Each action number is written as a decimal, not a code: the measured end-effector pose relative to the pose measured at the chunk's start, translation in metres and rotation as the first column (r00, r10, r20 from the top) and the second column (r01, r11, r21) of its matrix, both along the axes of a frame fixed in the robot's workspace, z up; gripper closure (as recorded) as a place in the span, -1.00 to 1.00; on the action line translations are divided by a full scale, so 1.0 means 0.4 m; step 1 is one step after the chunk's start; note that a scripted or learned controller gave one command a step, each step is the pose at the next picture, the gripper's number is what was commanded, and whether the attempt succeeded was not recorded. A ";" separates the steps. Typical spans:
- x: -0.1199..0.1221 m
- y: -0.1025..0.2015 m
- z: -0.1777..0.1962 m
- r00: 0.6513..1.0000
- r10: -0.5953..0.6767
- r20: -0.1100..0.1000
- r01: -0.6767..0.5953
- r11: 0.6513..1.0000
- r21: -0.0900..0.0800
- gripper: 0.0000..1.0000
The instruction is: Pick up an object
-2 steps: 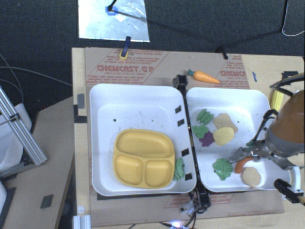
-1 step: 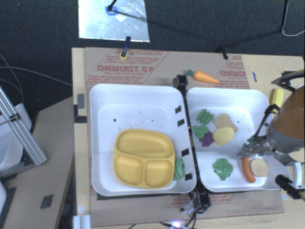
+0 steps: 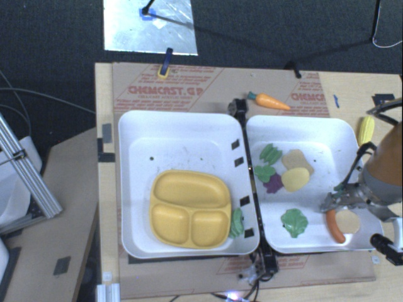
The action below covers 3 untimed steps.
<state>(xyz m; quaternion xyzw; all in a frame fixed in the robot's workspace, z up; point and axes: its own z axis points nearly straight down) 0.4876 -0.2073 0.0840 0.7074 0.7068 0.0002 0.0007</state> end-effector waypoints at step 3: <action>0.049 0.501 0.509 1.000 0.014 0.010 -0.014 1.000 0.004 1.00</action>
